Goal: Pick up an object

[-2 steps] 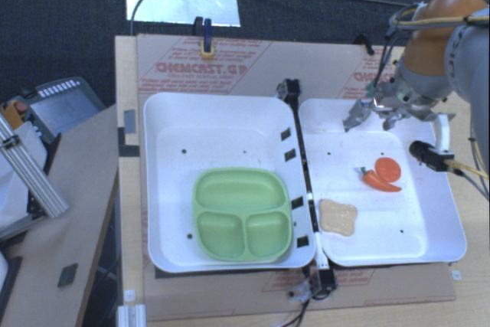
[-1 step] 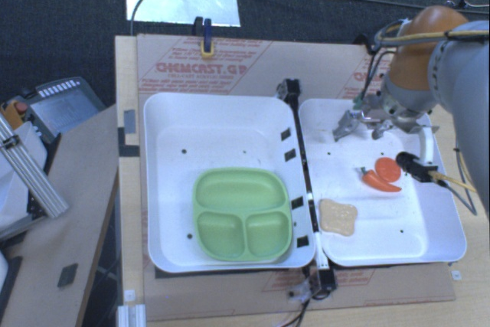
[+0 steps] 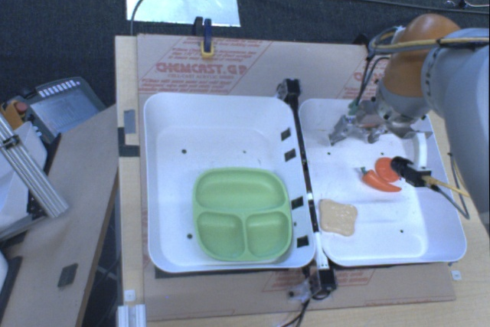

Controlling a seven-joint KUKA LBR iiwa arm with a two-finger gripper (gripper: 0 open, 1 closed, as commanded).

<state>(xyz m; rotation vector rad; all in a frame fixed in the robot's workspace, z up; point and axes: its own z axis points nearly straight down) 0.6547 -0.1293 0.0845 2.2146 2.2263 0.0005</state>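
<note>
Looking down at a slant, the camera view takes in a worktop (image 3: 127, 188) covered by a printed cardboard sheet (image 3: 230, 67), with two shallow white bins side by side on it. The left bin (image 3: 170, 126) holds a green divided plate (image 3: 242, 215) in its near half, set toward the right wall. The grey arm (image 3: 452, 80) comes in from the right, and its gripper (image 3: 354, 132) sits low over the far left part of the right bin (image 3: 438, 243); whether it is open or closed cannot be told from this angle, and nothing is seen held in it. The things to pick lie in the right bin: an orange object (image 3: 377, 180) rests on the bin floor near the middle, nearer and to the right of the gripper and apart from it, and a beige flat slice (image 3: 338, 217) lies at the near left, just beside the wall shared with the left bin. Small black clips (image 3: 291, 155) run along that shared wall.
</note>
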